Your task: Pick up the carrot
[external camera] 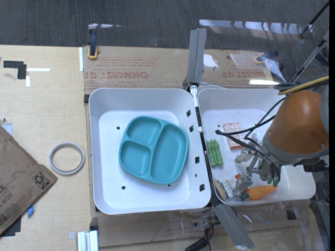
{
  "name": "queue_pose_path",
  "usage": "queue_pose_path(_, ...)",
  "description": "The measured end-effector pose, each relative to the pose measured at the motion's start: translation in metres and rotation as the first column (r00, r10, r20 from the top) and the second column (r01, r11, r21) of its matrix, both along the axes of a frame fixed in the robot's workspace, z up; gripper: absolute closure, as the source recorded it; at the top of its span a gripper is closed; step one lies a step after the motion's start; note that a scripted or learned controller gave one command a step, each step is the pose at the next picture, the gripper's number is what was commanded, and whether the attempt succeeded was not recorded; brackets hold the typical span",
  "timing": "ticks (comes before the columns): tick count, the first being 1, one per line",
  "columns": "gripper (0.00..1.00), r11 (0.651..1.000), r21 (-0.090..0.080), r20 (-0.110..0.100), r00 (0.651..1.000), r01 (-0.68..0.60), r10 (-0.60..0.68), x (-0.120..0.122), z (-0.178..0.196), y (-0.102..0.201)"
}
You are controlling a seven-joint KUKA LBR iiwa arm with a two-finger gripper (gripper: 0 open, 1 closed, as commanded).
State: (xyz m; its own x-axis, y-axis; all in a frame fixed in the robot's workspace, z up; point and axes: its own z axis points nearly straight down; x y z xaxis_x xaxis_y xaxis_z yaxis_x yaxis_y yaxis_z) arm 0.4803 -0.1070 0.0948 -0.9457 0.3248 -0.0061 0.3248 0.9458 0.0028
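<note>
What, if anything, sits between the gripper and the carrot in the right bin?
Nothing visible. The gripper hangs just above the carrot at the right bin's front edge. A crumpled wrapper lies beside the carrot on its left, not between them.

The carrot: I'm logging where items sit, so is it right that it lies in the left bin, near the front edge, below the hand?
Not quite. The camera view shows the carrot in the right bin, not the left; it does lie near the front edge, below the hand.
</note>
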Motion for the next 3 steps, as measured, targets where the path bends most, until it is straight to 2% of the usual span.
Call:
queue_pose_path(1,1.00,1.000,0.000,0.003,1.000,0.004,-0.004,0.002,0.009,0.000)
queue_pose_path(2,1.00,0.983,-0.001,-0.006,0.983,0.186,-0.186,-0.002,0.016,-0.055)
queue_pose_path(3,1.00,1.000,-0.001,-0.004,1.000,0.031,-0.031,-0.001,0.085,-0.074)
